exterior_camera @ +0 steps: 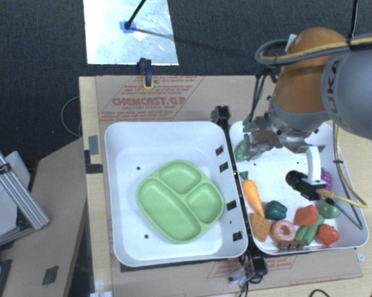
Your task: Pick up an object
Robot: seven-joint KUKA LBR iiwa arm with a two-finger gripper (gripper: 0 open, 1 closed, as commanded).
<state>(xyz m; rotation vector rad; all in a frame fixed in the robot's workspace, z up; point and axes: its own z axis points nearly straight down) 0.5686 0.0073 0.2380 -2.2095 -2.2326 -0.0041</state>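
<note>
My gripper (252, 149) hangs low over the far left corner of the right bin (356, 233), under the grey and orange arm. A small green object (240, 152) lies just to its left, against the bin wall, partly hidden by the gripper. Toy foods are gathered along the bin's front: an orange carrot (252, 196), a tan cracker (260, 226), a teal piece (275, 209), a pink donut (283, 231), red pieces (306, 215) (328, 234) and green pieces (306, 233). I see nothing held in the gripper.
The left bin (128, 153) holds a light green divided plate (179, 200). A purple piece (326, 179) sits by the right bin's right wall. A black divider with clips (230, 173) runs between the bins.
</note>
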